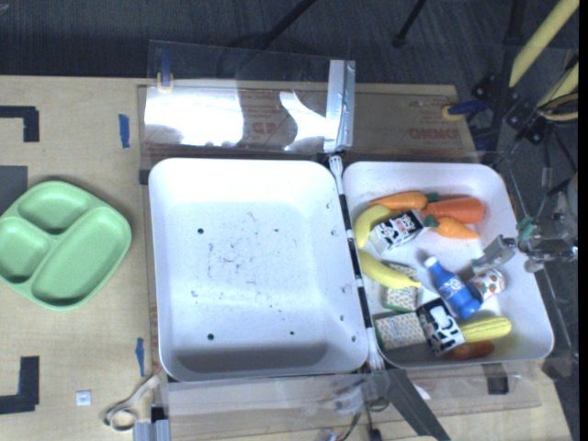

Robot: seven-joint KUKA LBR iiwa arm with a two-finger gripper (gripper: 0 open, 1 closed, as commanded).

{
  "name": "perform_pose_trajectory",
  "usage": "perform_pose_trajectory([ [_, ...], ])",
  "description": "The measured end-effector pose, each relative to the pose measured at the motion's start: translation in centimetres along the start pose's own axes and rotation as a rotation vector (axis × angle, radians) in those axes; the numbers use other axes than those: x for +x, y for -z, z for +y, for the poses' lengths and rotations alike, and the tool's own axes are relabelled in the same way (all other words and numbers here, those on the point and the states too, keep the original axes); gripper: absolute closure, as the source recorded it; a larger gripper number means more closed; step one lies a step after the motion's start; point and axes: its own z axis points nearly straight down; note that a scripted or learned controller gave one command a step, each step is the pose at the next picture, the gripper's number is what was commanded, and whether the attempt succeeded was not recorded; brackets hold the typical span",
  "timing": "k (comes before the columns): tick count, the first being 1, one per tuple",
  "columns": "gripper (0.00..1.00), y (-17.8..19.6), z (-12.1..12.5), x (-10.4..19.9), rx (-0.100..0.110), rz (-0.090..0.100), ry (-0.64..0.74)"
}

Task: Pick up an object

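The gripper sits low over the right side of the right bin, a small grey metal shape at the end of a thin link reaching in from the right edge; at this size I cannot tell whether its jaws stand open or closed, and nothing is visibly caught in them. Just below its tip lies a small red-and-white object, and beside that the blue bottle, which seems the likeliest target. The bottle lies on its side among the clutter in the middle of that bin, its long axis running diagonally, white cap toward the upper left and base toward the lower right. Around it are a yellow banana, a black-and-white carton, two orange carrots and a yellow corn cob. The step in hand looks like the approach before any grasp. The next move calls for shifting left over the bottle's middle, turning the jaws across that diagonal, then descending and closing. The left bin plays no part yet.
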Motion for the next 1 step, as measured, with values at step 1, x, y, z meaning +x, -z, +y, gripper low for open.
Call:
perform_pose_trajectory([
  [1,0.0,-4.17,8.25,-3.41,-0.006,-0.004,0.191],
])
